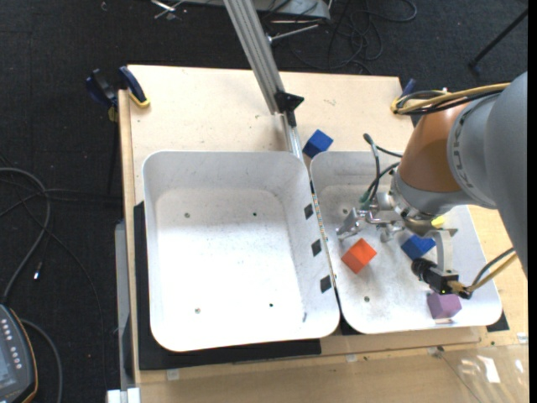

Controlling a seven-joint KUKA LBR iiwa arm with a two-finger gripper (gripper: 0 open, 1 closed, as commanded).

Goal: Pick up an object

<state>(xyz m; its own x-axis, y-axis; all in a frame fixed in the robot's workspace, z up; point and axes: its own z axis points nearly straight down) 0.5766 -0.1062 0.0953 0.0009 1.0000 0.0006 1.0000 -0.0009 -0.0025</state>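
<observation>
Arm (470, 154) reaches from the right, bent low over the right bin (482, 309); end effector (369, 223) hovers just above the orange block (359, 255), its opening impossible to tell. Blue block (417, 246) and purple block (443, 305) lie nearby

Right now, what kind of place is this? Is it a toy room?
Probably a robot lab, not a toy room. A grey robot arm reaches over two white bins on a wooden bench, with small coloured blocks like the orange block, and cables lie on the dark floor.
</observation>
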